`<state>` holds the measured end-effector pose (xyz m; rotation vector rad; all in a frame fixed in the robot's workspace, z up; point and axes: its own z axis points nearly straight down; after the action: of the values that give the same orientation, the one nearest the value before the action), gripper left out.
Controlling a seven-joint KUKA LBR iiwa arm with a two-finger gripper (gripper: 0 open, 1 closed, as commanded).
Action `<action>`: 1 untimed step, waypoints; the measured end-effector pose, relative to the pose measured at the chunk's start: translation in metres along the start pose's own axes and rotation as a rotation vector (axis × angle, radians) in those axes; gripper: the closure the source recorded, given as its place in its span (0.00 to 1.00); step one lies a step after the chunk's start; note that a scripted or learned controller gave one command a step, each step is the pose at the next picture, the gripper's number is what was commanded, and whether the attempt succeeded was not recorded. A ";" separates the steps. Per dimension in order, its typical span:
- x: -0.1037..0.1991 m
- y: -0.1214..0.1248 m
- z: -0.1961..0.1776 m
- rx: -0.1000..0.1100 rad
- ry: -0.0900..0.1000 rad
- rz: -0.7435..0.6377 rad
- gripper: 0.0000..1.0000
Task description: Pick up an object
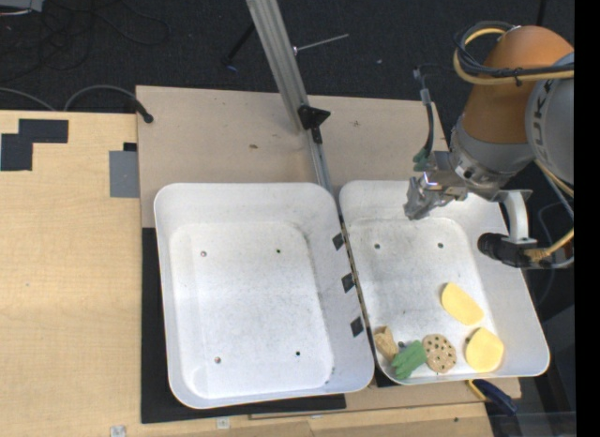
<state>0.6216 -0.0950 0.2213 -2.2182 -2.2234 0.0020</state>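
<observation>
Objects: two yellow pieces (461, 303), one cookie (438, 352)

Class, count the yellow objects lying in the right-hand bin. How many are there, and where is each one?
2. One yellow piece lies toward the bin's right side, below the middle. The other yellow piece sits near the right bin's front right corner, beside the round brown cookie. None looks hidden.

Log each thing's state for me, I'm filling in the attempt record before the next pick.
pincer: hanging over the right bin's far end, holding nothing
two yellow pieces: lying flat, apart
cookie: flat, beside the green piece
tan piece: at the near-left corner
right bin: holding all five
</observation>
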 end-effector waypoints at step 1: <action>0.048 -0.004 0.008 0.003 0.002 0.000 1.00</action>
<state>0.6175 -0.0474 0.2134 -2.2154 -2.2209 0.0031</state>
